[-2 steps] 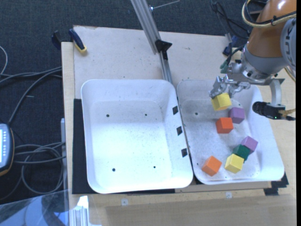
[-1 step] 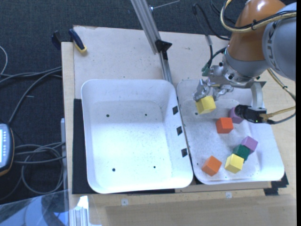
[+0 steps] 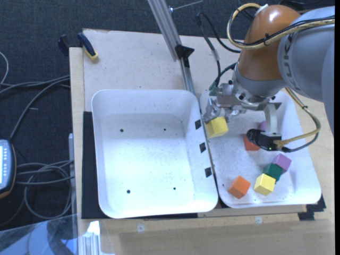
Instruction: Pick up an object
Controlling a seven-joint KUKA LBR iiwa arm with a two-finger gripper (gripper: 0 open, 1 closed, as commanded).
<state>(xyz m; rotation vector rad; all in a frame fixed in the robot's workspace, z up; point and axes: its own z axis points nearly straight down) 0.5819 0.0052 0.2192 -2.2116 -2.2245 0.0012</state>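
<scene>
My gripper (image 3: 217,116) hangs over the left side of the right bin (image 3: 305,187), close to the wall it shares with the left bin (image 3: 101,142). A yellow block (image 3: 217,127) sits tilted between the fingertips, its top edge tucked up under them, and the fingers are shut on it. Loose in the right bin lie an orange block (image 3: 239,186), a second yellow block (image 3: 264,184), a green block (image 3: 274,171) and a purple block (image 3: 282,161). A red block (image 3: 251,143) lies partly behind a black fitting on the arm.
A slanted metal rod (image 3: 169,28) runs down to the bins' shared back corner. The grey arm with its orange band (image 3: 268,31) covers the back of the right bin. A small pink piece (image 3: 263,126) peeks out under the arm. Cables lie on the floor at left.
</scene>
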